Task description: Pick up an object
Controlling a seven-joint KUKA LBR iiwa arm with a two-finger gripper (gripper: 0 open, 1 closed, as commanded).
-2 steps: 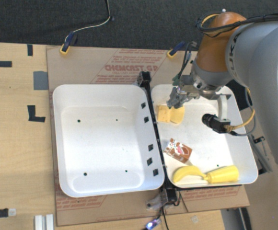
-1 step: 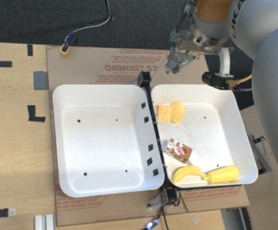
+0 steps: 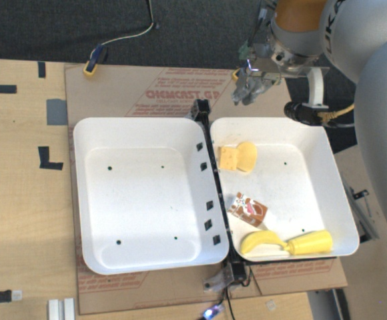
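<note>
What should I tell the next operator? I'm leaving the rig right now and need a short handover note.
Gripper: raised above the bench behind the right bin, nothing seen between its fingers.
Right bin holds a pale yellow wedge-shaped piece, a small brown-and-white packet, and a yellow banana-like toy at the near wall.
Left bin: no items seen.
Done: no pick yet.
Left: descend into the right bin, grasp one item, lift.
</note>
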